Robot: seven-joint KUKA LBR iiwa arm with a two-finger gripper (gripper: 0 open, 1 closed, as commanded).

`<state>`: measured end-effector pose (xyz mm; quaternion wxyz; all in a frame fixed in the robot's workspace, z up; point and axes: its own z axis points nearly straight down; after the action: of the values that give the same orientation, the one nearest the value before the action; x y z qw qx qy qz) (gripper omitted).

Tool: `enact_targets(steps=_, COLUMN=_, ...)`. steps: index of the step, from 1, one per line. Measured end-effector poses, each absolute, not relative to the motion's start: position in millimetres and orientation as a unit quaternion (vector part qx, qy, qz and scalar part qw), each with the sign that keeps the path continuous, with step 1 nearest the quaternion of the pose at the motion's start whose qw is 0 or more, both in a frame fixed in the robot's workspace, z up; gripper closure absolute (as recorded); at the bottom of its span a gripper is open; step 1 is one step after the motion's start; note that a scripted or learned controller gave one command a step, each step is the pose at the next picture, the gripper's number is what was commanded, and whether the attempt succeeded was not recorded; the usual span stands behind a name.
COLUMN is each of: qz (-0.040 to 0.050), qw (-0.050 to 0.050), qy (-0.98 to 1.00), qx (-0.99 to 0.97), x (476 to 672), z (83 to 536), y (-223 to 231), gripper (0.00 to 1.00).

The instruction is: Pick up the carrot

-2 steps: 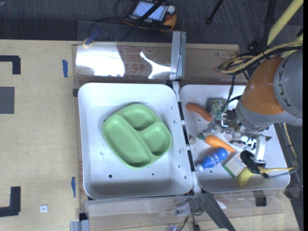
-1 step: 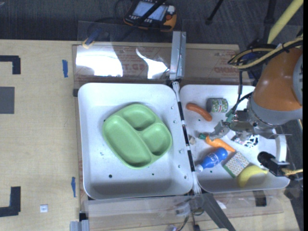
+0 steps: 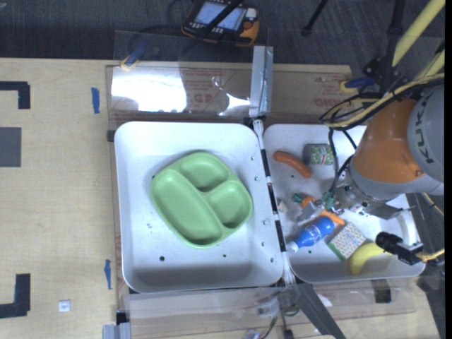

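Gripper: we see the gripper (image 3: pixel 337 202) low inside the right bin, mostly masked by the arm's own bulk, so we cannot tell how it is set; nothing shows in its grasp.

Arm: the grey arm (image 3: pixel 424 154), with its orange band (image 3: pixel 385 150) just above the wrist, reaches in from the right and covers the bin's right half.

Carrot: the carrot (image 3: pixel 292 163), orange and lying at a slant, rests in the upper left of the right bin, apart from the gripper and up-left of it.

Neighbours in the right bin (image 3: pixel 279 136): a small green-labelled can (image 3: pixel 319 154) sits just right of the carrot; a small orange-and-green piece (image 3: pixel 305 200) lies between carrot and gripper; a blue bottle with an orange cap (image 3: pixel 316 232) lies tilted just below the gripper; a patterned card or packet (image 3: pixel 346 241) touches the bottle's right end, and a yellow object (image 3: pixel 364 257) lies beside it (we cannot make out what it is).

Left bin: the left bin (image 3: pixel 141 189) holds a green divided plate (image 3: pixel 201 198), turned at an angle near its centre.

Beyond the bins: a handheld controller with a lit screen (image 3: pixel 220 18) lies on the dark floor above the bench.
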<state>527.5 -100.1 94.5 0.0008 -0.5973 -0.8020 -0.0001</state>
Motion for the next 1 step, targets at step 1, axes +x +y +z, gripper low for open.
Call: enact_targets(steps=1, qz=-0.0008, qw=0.0, qy=-0.801, qx=-0.599, x=527.9, z=104.1, y=-100.4, gripper=1.0)
